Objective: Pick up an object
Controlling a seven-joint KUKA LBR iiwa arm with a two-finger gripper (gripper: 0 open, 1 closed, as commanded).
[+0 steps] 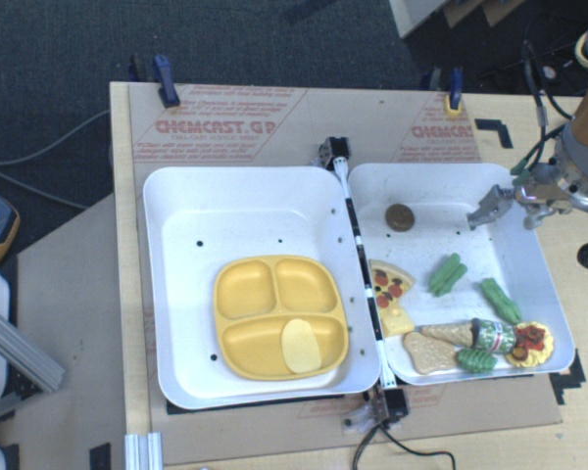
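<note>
From the overhead camera I see the toy food crowded at the near end of the right bin point(529, 253) — pizza slice point(390, 284), bottle point(494, 336), two green pods point(447, 273). My worry is a grab into that pile pinching two pieces or slipping off. The brown cookie point(400, 217) lies apart. The end effector point(510, 206) hovers at the bin's far right — spread, holding nothing.

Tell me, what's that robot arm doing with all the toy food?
The grey robot arm's gripper hangs over the upper right corner of the right white bin, holding nothing. Below it lie a round brown toy, two green toy vegetables, pizza slices and more. The left white bin holds a yellow divided plate with a pale oval piece.
</note>
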